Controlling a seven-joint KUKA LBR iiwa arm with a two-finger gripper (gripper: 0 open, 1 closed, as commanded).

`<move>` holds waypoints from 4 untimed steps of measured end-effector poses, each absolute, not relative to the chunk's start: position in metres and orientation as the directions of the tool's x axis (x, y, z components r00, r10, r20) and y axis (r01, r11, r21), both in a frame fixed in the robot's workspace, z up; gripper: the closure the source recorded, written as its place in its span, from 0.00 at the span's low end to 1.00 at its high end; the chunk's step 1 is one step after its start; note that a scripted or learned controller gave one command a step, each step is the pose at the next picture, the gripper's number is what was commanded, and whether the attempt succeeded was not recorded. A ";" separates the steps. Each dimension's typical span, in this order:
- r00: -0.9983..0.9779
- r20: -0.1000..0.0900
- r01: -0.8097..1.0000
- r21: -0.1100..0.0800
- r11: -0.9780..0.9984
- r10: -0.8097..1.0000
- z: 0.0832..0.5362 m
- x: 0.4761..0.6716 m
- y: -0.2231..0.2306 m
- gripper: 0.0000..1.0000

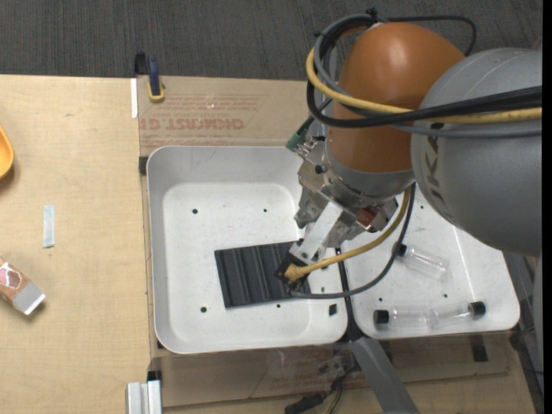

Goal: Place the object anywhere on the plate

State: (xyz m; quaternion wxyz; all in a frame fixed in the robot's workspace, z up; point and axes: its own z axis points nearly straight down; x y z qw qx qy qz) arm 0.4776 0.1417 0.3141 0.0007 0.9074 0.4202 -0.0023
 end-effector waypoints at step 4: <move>0.904 -0.007 0.428 0.005 -0.904 0.428 0.335 0.478 0.176 0.00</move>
